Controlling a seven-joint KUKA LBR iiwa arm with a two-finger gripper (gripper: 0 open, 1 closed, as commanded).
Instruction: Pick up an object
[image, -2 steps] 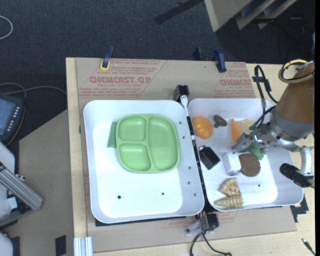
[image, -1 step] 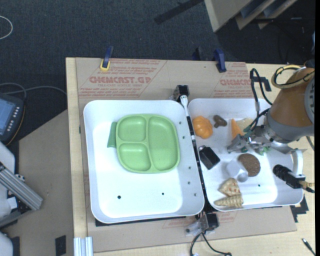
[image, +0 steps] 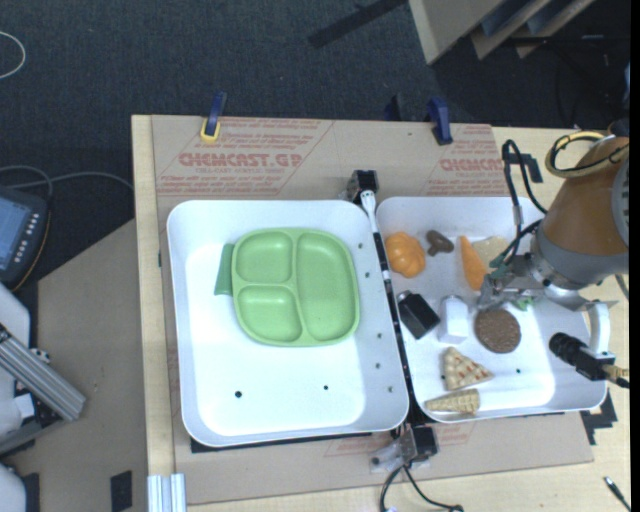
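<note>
The bench (image: 300, 150) is covered with brown printed cardboard, held by a yellow clamp (image: 212, 122) and a blue clamp (image: 438, 120). Dark carpet (image: 150, 50) is seen beyond it.

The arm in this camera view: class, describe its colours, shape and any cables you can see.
The arm is a rounded orange band over a grey wrist section. Black cables loop beside it. The gripper is a small grey metal assembly with green touches.

I'm looking down on a lab test bench — a brown protective-paper-covered board (image: 300, 150) held by blue and yellow spring clamps (image: 212, 120), two shallow white plastic bins (image: 200, 330), loose black cables (image: 420, 480) and dark grey carpet (image: 150, 60).
</note>
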